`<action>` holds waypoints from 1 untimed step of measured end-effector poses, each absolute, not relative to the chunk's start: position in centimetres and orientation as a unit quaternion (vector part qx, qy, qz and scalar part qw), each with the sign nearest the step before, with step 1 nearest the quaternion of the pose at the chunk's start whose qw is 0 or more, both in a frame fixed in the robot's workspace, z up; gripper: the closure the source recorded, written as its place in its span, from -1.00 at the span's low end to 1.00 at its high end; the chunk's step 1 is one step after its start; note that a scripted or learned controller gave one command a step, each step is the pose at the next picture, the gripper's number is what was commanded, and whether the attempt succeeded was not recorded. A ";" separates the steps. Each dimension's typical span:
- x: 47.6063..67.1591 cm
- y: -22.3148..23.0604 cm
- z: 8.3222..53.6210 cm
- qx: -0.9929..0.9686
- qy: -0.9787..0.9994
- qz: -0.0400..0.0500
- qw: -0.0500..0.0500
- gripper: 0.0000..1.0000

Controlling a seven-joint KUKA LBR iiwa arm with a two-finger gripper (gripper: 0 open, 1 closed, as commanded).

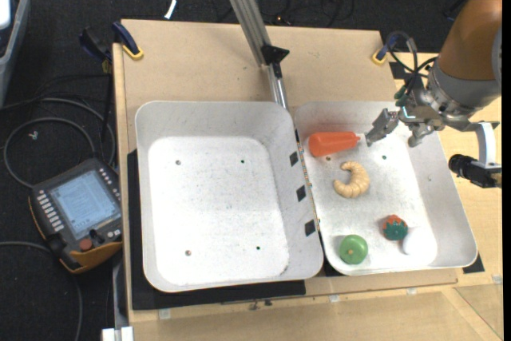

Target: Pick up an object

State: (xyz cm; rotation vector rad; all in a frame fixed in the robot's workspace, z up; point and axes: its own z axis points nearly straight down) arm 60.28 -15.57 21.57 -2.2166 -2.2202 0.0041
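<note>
The right bin (447,204) holds an orange carrot-shaped piece (332,142) at its far left, a tan curled croissant-like piece (352,179) in the middle, a green round piece (353,248) at the front and a small red-and-green piece (394,227) at the front right. My gripper (400,128) hangs over the far part of this bin, to the right of the orange piece. Its two fingers stand apart with nothing between them.
The left bin (160,172) lies beside the right one, their rims meeting near the middle. A slanted metal pole (243,0) crosses the back of the bench. Clamps sit at the bench's far corners (128,40). A teach pendant (78,208) lies on the floor at left.
</note>
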 end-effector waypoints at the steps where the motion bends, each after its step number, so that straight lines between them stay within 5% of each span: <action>1: 60.4 -15.6 21.8 -0.706 -0.708 0.000 0.000 -1.00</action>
